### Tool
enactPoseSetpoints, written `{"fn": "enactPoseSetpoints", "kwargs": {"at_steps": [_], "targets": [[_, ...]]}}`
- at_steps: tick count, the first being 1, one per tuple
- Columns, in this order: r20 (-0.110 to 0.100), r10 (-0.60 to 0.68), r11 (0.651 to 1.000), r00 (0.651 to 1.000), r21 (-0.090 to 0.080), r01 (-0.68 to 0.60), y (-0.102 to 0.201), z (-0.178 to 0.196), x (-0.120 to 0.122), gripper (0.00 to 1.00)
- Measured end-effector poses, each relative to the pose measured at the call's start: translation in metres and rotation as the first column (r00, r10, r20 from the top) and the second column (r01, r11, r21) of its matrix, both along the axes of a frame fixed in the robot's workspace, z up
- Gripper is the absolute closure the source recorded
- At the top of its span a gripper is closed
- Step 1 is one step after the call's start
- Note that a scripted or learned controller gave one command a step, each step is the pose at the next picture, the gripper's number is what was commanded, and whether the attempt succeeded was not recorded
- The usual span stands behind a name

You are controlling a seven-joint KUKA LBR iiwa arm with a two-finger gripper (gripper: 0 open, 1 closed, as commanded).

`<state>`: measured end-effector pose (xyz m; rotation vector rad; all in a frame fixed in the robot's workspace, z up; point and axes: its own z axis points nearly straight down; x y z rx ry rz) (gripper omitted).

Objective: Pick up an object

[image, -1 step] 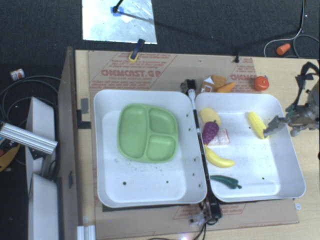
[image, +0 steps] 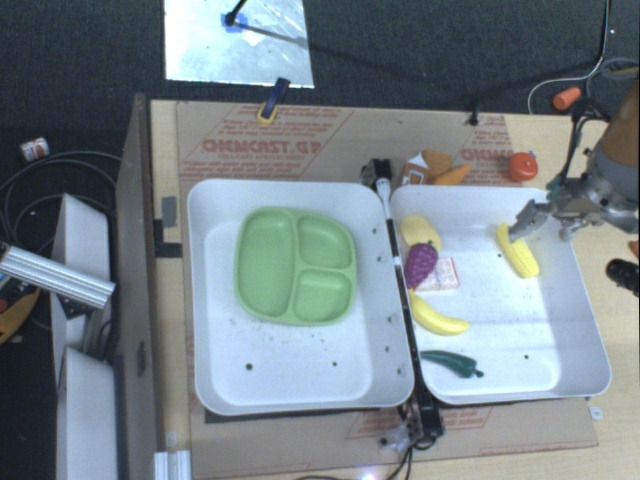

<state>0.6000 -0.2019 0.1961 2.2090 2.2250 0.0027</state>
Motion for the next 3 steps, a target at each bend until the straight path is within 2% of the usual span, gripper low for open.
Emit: {"fn": "enactPoseSetpoints", "kwargs": {"at_steps": [1,2,3], "targets": [[0.000,0.000,1.000,1.000,0.001,0.000,-0.004,-0.019,0.037,0.00],[0.000,-0.001,1.000,1.000,0.001,0.001,-0.004,-0.020,0.049,0.00],[-0.001,-0.004,1.000,1.000,0.002,0.004,-0.004,0.002,0.043,0.00]]}}
